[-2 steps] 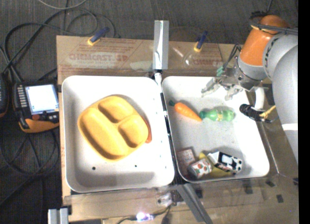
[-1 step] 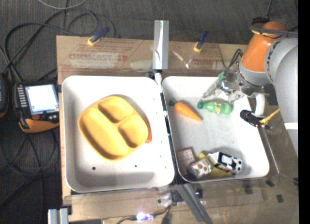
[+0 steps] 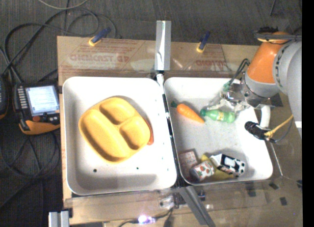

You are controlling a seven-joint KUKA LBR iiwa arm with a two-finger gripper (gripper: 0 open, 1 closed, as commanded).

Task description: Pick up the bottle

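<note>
We see two white bins side by side on the table (image 3: pixel 98 49). In the right bin (image 3: pixel 196 86) the middle of the floor lies bare, with things near its edges. One green bottle (image 3: pixel 219 116) lies on its side by the far right wall, one carrot (image 3: pixel 189 113) just left of it, and a cluster of small packages (image 3: pixel 216 167) sits at the near wall. The gripper (image 3: pixel 230 100) hangs right above the bottle; we cannot tell its fingers' state. The left bin (image 3: pixel 73 172) holds one yellow divided tray (image 3: pixel 116 128).
</note>
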